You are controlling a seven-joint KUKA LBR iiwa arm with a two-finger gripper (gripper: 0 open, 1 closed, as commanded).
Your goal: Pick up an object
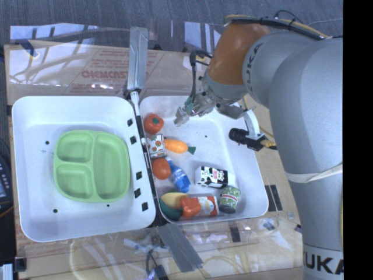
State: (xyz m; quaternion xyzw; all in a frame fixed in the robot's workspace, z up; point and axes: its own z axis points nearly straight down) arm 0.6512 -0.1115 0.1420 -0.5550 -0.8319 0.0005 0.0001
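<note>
This looks like a robot lab: a big grey arm [291, 80] reaches over two white bins [29, 156] on a taped-up cardboard bench [87, 69], with toy food [175, 146].

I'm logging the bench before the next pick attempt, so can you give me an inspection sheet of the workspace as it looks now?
Surface: two shallow white bins side by side, left bin and right bin, on a bench lined with cardboard.
Job's things: in the right bin, a tomato, carrot, small carton, blue bottle, black-and-white box, green can, orange bottle, banana, a second red fruit.
Clutter: green divided plate in the left bin.
Grippers: gripper over the right bin's far end, above the tomato; nothing between its fingers.
Cables: black cables along the wrist.
Surroundings: grey carpet.
</note>
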